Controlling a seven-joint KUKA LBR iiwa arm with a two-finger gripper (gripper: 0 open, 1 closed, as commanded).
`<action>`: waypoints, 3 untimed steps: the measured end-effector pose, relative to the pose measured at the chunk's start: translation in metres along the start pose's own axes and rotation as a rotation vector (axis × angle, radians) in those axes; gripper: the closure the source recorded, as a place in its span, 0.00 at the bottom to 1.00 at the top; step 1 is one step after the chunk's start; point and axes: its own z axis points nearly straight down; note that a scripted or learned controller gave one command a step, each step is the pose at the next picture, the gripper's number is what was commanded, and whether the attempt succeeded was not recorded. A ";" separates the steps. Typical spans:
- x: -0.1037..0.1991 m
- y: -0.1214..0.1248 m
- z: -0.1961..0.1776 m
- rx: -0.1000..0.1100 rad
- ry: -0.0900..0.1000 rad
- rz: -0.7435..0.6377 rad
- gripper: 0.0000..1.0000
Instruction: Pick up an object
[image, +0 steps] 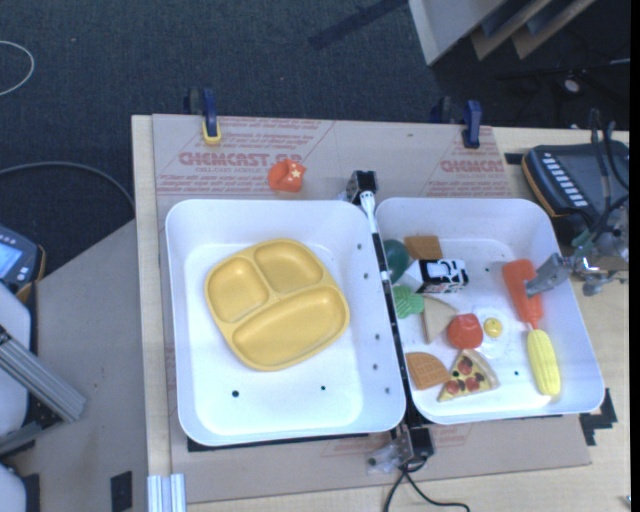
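The right bin (570, 310) holds several toy foods. An orange carrot (521, 290) lies near its right wall, with a yellow corn cob (543, 362) below it. A red tomato (464, 330), a fried egg (492, 326), a pizza slice (468, 375) and a brown cookie (425, 370) sit toward the front. A toast square (423, 247), a black-and-white toy (441, 274) and green pieces (406, 300) lie by the left wall. My gripper (548, 276) reaches in low over the bin's right rim, its grey tip just right of the carrot's upper end. Nothing is seen held in it.
The left bin (190, 330) holds a yellow divided plate (277, 302). A small red-orange toy (286, 176) lies on the cardboard behind that bin. Blue clamps (209, 108) pin the board's back edge. A black device (565, 180) with cables sits at the far right.
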 end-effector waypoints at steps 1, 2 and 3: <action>0.048 0.006 0.133 0.005 0.007 -0.005 0.00; 0.044 0.009 0.114 -0.010 -0.003 -0.001 1.00; 0.145 -0.022 -0.017 -0.012 0.001 -0.010 1.00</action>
